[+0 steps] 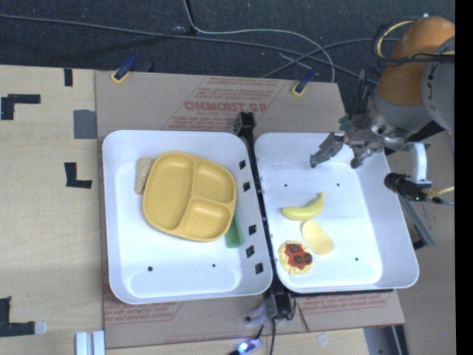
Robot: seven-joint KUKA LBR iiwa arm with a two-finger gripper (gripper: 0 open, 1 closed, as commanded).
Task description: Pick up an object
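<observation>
The banana (304,208) lies flat on the floor of the right bin (369,268), near the bin's middle, its curve opening upward in the camera view and its tip pointing toward the far right. It appears to be a moulded toy: probably light, rigid and smooth-skinned, so it may slide or roll under uneven contact. The recommended hold is across the thick mid-body, with the jaws closing square to its long axis; the tapered tip offers little surface. Just below it lies a pale yellow disc (318,237), and beside that a small round piece with red topping (295,257); both are flat and low, judged harder to get under. The gripper (341,152) hangs above the far part of the right bin, well apart from the banana, with its two fingers spread and nothing between them. The left bin (122,220) carries a yellow compartment plate (189,196), which partly covers a tan item (142,174) at its left and a green item (233,233) at its right edge. Both bins sit on cardboard on the worktop (37,220).
</observation>
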